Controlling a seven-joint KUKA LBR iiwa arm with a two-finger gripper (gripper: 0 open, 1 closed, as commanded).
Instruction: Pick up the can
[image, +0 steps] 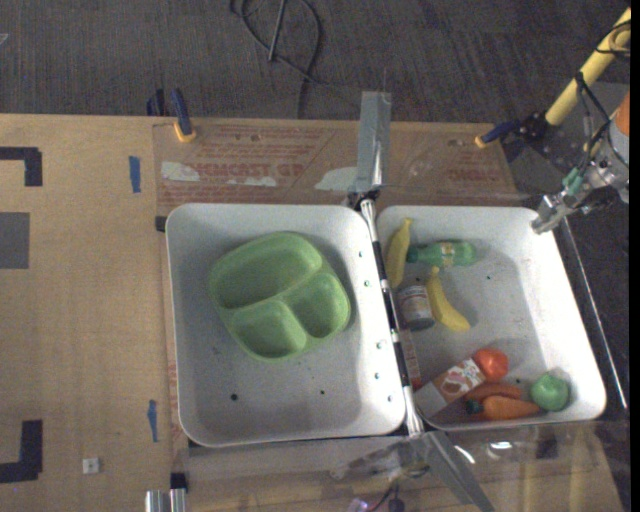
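Can (414, 306) upright by right bin's (540, 225) left wall | down-left of gripper (550, 212) at far right corner | grip state indiscernible

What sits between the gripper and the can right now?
In the camera view, the green bottle and a banana lie between the gripper at the right bin's far corner and the can.

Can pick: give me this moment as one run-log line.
end effector: above right bin's far right corner | can: in right bin by left wall, between two bananas, ungrasped | left bin: green tray
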